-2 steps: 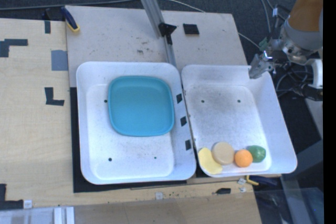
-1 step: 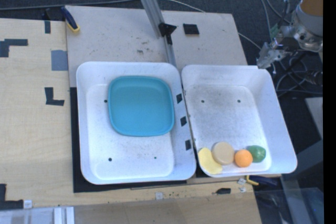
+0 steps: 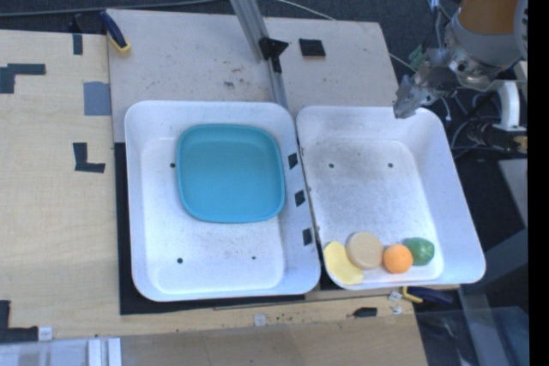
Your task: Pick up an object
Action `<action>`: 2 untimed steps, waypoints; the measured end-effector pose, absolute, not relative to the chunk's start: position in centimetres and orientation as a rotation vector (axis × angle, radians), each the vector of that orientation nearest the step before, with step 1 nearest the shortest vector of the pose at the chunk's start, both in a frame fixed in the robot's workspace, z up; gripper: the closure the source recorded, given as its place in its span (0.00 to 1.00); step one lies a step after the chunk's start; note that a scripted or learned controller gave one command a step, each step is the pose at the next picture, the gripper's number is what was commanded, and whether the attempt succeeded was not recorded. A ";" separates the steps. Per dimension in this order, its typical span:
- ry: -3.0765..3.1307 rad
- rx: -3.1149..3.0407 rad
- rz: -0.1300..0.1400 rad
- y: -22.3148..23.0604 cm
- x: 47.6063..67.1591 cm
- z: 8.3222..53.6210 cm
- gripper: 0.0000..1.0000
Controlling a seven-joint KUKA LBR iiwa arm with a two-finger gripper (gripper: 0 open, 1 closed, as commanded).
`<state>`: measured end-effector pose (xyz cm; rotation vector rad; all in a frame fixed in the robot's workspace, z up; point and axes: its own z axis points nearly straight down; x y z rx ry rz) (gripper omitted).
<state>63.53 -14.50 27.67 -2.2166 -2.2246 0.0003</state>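
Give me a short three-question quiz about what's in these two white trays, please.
1. True or false: the blue plate lies in the left bin.
2. Which item sits between the beige disc and the green object? A) orange ball B) red cup C) spoon
3. Along which edge of the right bin are the small items clustered?

Key: 1 true. 2 A, the orange ball. 3 The near edge, by the yellow piece.

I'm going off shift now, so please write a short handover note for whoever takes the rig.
Gripper: above the right bin's far right corner, nothing seen between its fingers.
Things: yellow piece, tan disc, orange ball and green piece clustered at the right bin's near edge. Blue plate lies in the left bin.
Done: nothing picked.
Left: reach down, grasp one, lift.
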 end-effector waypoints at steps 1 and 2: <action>-2.224 -2.217 0.000 -10.0 63.0 26.2 1.00; -2.225 -2.216 0.001 -4.6 61.2 24.8 1.00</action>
